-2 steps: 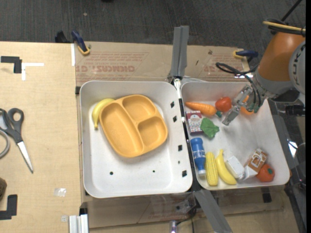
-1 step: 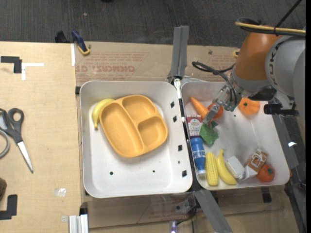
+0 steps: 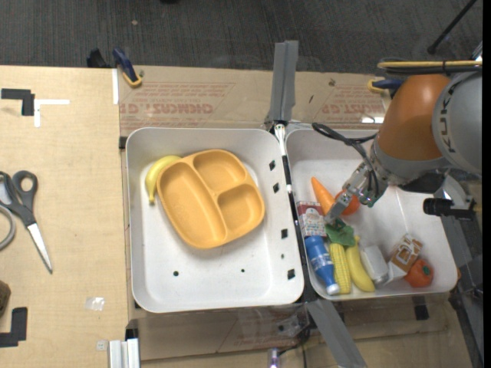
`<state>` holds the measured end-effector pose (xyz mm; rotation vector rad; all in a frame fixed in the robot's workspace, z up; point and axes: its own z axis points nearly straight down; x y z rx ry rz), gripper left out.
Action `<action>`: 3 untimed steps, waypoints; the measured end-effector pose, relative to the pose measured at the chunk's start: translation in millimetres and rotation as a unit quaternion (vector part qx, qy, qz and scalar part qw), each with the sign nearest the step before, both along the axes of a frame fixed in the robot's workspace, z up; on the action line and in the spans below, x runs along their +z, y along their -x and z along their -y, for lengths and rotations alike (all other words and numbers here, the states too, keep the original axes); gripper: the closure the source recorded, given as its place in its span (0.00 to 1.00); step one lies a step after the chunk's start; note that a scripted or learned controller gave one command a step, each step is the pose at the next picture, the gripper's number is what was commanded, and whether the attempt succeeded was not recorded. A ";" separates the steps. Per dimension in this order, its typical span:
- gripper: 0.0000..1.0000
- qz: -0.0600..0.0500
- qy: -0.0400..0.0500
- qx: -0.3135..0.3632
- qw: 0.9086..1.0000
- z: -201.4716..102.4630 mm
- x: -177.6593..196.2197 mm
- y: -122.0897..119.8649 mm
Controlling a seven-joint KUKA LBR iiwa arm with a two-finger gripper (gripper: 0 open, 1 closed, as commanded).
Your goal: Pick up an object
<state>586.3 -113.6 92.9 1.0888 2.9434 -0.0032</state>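
1. This is a robotics lab or test workshop, not a home.
2. A pale wooden bench (image 3: 61, 205) carries 2 shallow white bins (image 3: 153, 282) set side by side, with taped cardboard (image 3: 199, 98) behind them.
3. A grey industrial arm with an orange band (image 3: 414, 121) reaches in.
4. Scissors (image 3: 27, 213) and black tape marks (image 3: 19, 98) lie on the bench; dark carpet (image 3: 230, 14) covers the floor beyond.

I see an orange-yellow divided tray (image 3: 209, 198) beside a yellow banana (image 3: 157, 173) in the white left bin (image 3: 153, 278), and an orange carrot (image 3: 322, 192), blue bottle (image 3: 320, 261) right of centre.
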 end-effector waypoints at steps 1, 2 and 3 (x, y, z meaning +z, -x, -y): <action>0.00 -0.001 -0.001 0.002 1.000 -17.2 -0.9 22.5; 0.00 -0.001 -0.002 -0.035 0.999 -14.4 -1.4 32.0; 0.00 0.000 -0.002 -0.086 0.996 -11.7 -1.1 48.1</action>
